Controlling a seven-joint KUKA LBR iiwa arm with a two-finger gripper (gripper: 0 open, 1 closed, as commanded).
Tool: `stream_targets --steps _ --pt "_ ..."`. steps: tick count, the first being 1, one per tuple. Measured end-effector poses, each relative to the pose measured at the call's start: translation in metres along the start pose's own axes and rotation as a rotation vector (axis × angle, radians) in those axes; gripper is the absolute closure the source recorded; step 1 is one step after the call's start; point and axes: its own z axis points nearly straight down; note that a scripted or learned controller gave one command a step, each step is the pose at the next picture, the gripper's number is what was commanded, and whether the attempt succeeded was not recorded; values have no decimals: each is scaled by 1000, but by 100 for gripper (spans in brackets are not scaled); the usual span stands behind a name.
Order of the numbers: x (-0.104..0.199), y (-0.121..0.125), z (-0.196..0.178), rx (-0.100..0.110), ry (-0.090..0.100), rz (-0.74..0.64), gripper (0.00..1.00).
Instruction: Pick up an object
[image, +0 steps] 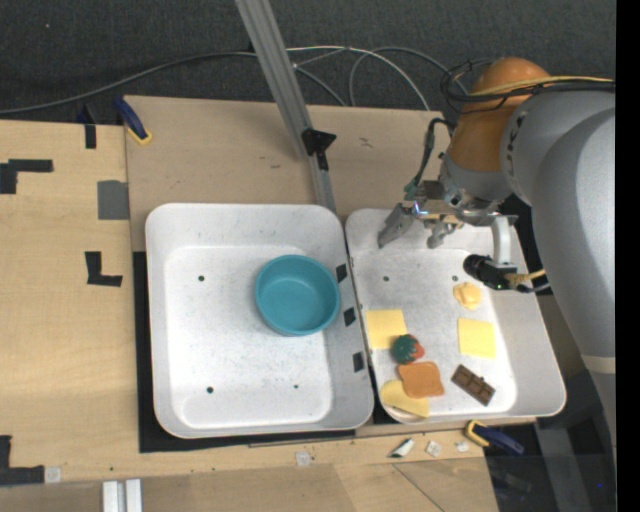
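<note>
Grey arm (560, 170) reaching in from the right, end effector (418, 232) with fingers apart and holding nothing, above the far left corner of the right bin (520, 400). Nearer in that bin (all clear of the fingers): yellow squares (385, 324), a teal-and-red ball (405, 348), an orange slab (421, 379), a brown bar (472, 384). Blue bowl (296, 293) in the left bin (190, 330).

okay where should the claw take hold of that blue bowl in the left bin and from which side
Probably the rim of the blue bowl, coming straight down from above. It sits upright and open in the left bin, apart from the walls, so one finger could go inside the rim and one outside. The claw hovers over the right bin.
</note>
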Motion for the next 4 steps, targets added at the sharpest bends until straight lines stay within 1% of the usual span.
stream_targets --steps 1,2,3,4 --pt "1 -1 49 -1 0 0 0" --pt "2 0 36 -3 0 -2 100" --pt "9 -1 -26 -10 1 0 100" --pt "12 4 -89 -12 0 0 100"
